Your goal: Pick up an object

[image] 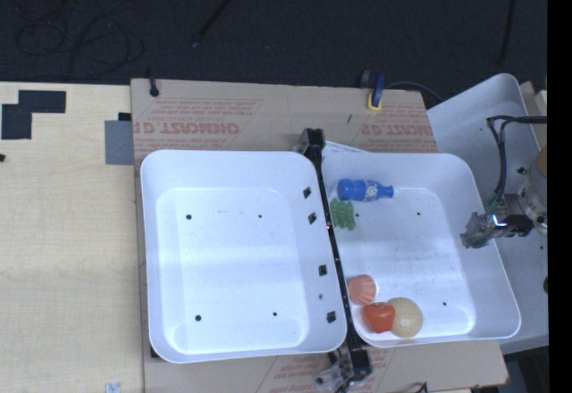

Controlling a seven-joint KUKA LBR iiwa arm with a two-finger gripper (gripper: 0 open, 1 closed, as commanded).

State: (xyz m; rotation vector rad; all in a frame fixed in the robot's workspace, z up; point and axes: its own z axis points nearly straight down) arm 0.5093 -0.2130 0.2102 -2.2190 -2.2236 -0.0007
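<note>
1. I see the metal two-finger gripper point(475, 232) over the right white plastic bin's point(447, 175) right rim; can't tell its state.
2. Small blue plastic bottle point(363, 191), green lump point(343, 214), and orange point(361, 288), red point(379, 317) and cream point(407, 317) balls lie in that bin.
3. Cardboard sheet point(268, 119) print reads inverted, illegible.

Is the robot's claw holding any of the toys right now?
No. The gripper is at the right bin's right edge with nothing in it. The bottle and other toys lie apart from it in that bin.

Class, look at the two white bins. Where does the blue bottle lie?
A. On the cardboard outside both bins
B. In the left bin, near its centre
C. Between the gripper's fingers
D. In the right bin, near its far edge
D: the blue bottle lies on its side in the right bin, near the far edge, just above the green object.
</note>
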